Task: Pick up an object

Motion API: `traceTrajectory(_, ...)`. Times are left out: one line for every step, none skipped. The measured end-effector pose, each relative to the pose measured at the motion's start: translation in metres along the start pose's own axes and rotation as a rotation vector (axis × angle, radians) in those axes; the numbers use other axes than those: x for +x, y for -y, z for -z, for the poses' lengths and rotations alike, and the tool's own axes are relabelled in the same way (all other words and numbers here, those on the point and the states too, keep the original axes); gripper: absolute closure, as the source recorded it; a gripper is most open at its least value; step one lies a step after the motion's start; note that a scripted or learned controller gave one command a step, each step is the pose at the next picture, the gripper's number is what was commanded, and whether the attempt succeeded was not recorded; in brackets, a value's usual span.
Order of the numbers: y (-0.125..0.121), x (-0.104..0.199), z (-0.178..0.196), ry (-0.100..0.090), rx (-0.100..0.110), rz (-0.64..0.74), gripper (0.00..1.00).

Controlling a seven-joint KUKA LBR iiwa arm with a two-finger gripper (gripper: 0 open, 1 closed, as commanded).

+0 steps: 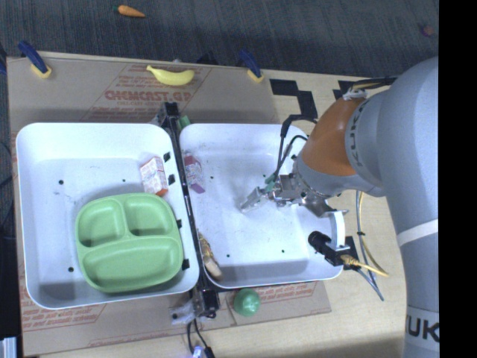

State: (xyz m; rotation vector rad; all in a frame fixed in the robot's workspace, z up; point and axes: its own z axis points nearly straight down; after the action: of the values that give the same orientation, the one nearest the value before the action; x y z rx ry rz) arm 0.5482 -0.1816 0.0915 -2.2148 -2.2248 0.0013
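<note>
A cardboard sheet (112, 95) printed with red lettering is seen spread over a pale wooden bench (373, 327), held at its far edge by blue clamps (35, 58). Beyond the cardboard, dark grey carpet (223, 13) is shown, dimly lit.

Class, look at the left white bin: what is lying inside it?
Inside the left bin lie a green divided tray and a small red-and-white carton beside its far edge. The bin floor under the tray is covered, so anything there is hidden.
</note>
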Motion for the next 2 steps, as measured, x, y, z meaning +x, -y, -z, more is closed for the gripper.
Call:
traceTrajectory(0.072, 0.006, 0.033, 0.000, 0.001, 0.002, 0.00)
traceTrajectory(-0.001, -0.013, 0.000, 0.000, 0.000, 0.001, 0.00)
